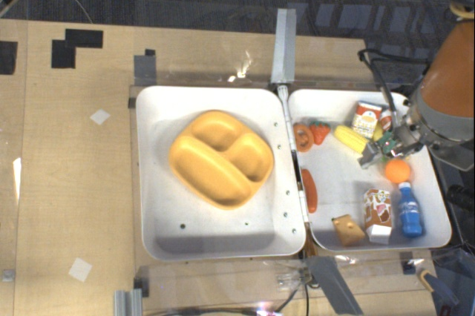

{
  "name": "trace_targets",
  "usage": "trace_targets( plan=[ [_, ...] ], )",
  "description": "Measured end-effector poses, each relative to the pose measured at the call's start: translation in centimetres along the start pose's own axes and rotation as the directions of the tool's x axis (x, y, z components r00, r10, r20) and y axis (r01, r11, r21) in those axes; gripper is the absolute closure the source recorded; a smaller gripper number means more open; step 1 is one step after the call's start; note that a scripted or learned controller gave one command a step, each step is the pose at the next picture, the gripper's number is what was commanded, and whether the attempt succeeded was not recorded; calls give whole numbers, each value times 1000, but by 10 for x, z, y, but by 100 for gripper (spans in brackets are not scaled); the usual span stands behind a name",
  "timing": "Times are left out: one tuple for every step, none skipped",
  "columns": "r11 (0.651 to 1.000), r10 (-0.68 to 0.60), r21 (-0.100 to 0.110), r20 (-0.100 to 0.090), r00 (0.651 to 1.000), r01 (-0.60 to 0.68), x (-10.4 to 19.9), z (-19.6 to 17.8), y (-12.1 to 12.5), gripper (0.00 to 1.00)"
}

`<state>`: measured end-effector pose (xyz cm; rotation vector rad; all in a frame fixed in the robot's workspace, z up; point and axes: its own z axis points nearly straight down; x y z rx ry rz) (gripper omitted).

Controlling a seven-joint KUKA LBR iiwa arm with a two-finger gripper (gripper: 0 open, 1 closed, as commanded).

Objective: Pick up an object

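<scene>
The arm (449, 88) is cut off by the right edge. The claw (387, 145) is too small and cluttered to tell its finger state. It partly covers a small green item (387, 136), unidentifiable.

Lighting: you have bright, even overhead light on both bins. Glare: a small white glint sits on the bench (239, 72) just behind the left bin (159, 114); a faint one shows at the frame's lower edge. Shadows: soft grey shade lies along the left bin's near wall and under the yellow divided plate (220, 157). Focus: you see mild softness overall; small labels in the right bin (434, 237) stay unreadable. The carpet beyond reads darker.
</scene>
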<state>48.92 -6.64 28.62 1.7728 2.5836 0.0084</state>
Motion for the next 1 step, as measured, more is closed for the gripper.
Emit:
trace_targets(
  plan=[
    [992, -127, 11, -4, 992, 127, -63, 89, -28, 100]
  ],
)
